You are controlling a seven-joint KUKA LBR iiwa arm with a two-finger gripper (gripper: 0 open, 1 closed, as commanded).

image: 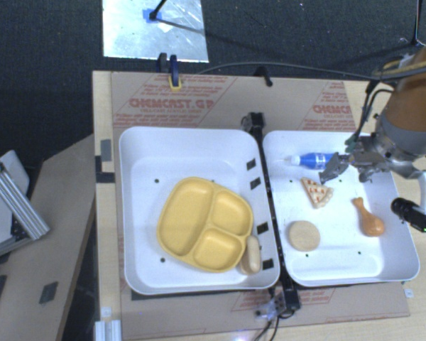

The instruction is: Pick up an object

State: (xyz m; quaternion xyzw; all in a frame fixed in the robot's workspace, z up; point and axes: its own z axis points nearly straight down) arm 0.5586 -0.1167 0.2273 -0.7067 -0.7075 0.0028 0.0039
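Yellow plate [204, 224]: in the left bin [138, 190], far left of the claw.
Bread roll [252, 254]: touching the plate's corner.
Cookie [304, 235]: below the claw.
Blue tube [314, 160]: just left of the claw.
Pizza slice [317, 191]: right under the claw.
Claw [334, 170]: over the right bin [397, 261], fingers a bit apart, holding nothing.
Chicken leg [368, 217]: down and right of the claw.

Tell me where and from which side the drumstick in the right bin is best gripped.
Probably across the thin shaft of the drumstick, coming straight down. It lies flat on the right bin floor, narrow end up-left, bulbous end lower-right, with free floor on both sides for the gripper fingers.
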